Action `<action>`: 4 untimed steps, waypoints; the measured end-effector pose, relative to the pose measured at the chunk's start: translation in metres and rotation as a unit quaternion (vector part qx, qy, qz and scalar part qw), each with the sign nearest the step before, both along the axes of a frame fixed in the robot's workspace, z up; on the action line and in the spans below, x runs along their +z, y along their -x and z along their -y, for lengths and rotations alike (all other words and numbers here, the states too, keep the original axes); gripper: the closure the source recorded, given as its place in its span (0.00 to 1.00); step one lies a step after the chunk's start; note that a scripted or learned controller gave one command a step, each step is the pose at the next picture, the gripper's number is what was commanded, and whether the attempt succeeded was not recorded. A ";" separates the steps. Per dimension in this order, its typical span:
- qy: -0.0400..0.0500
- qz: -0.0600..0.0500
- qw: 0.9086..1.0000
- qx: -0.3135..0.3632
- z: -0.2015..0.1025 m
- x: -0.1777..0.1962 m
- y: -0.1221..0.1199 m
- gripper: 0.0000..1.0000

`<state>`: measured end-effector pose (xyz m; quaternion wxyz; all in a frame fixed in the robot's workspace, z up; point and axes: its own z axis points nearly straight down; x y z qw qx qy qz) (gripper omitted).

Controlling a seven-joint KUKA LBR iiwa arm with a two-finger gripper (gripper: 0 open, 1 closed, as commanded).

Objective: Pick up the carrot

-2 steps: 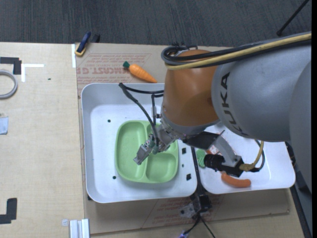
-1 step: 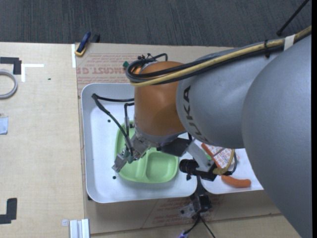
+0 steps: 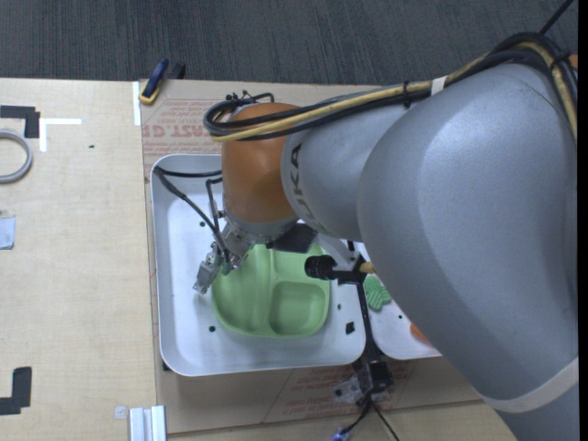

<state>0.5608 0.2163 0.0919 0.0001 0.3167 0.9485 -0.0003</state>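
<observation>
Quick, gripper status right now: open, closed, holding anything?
Gripper: cannot be told; it sits low in the left bin beside the green tray.

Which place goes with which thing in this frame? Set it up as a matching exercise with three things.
Things:
1. green dish
2. blue pen-like object
3. gripper

Places:
A. on the bench, beyond the far end of the bins, upper left of the view
B. over the left bin, at the dish's left edge
C. lying in the left bin

Pairs: 1-C; 2-A; 3-B
</observation>
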 end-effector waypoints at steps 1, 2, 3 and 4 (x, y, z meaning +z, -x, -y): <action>0.000 0.000 0.985 -0.172 -0.010 0.126 0.003 0.00; 0.000 -0.001 0.997 -0.078 0.007 0.053 0.081 0.00; 0.000 0.001 0.999 0.052 0.026 0.123 0.017 0.00; 0.000 0.001 0.996 0.085 -0.003 0.104 -0.059 0.00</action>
